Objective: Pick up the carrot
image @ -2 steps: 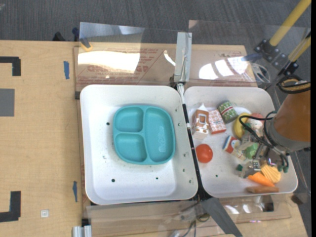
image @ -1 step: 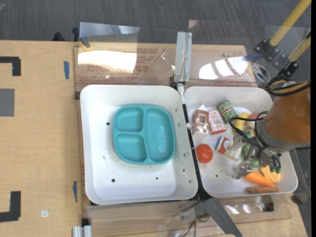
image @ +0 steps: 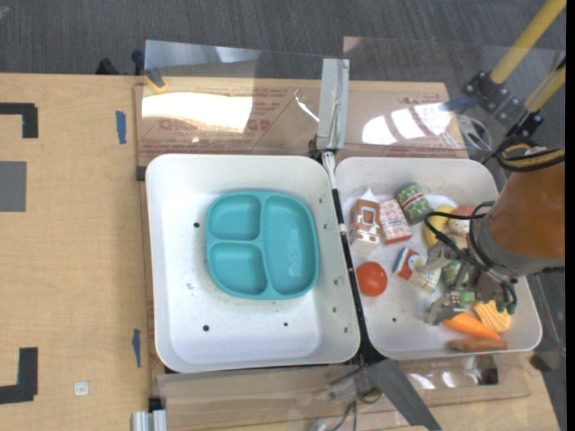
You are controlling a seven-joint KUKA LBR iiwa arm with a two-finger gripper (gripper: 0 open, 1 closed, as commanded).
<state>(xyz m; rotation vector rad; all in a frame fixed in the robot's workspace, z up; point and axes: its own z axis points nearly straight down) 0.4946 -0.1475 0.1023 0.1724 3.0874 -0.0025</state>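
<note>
While claw [image: 446, 305] state unclear, tapered orange carrot [image: 473, 327] lies beside it in glossy white bin [image: 395, 335].

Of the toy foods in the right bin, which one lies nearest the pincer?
The carrot, the orange piece lying flat near the bin's front right corner, just below the pincer. The red tomato and the green can lie farther left and back.
</note>
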